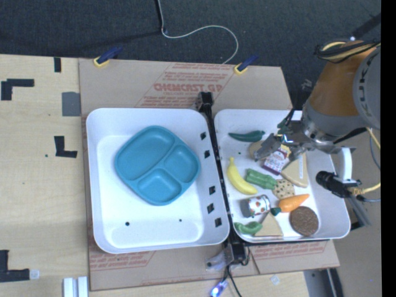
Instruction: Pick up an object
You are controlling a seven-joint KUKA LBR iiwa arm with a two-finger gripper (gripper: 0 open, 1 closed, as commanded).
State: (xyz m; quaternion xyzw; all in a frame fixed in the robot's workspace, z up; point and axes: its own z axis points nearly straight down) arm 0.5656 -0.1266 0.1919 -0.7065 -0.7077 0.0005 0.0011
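Overhead slanted view, tabletop with two white bins. Grey arm with orange band enters from right; pincer (271, 146) low over right bin (339, 228), among toy food. Cannot tell pincer state. Small purple-labelled packet (276, 161) sits just below pincer tip, touching or nearly so; likely target. Yellow banana (237, 177) lies down-left of pincer, long axis running top to bottom. Blue divided plate (158, 164) far left, in other bin.

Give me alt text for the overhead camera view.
A grey arm's gripper hangs over the right bin, crowded with toy food including a banana and carrot. The left bin holds a blue divided plate.
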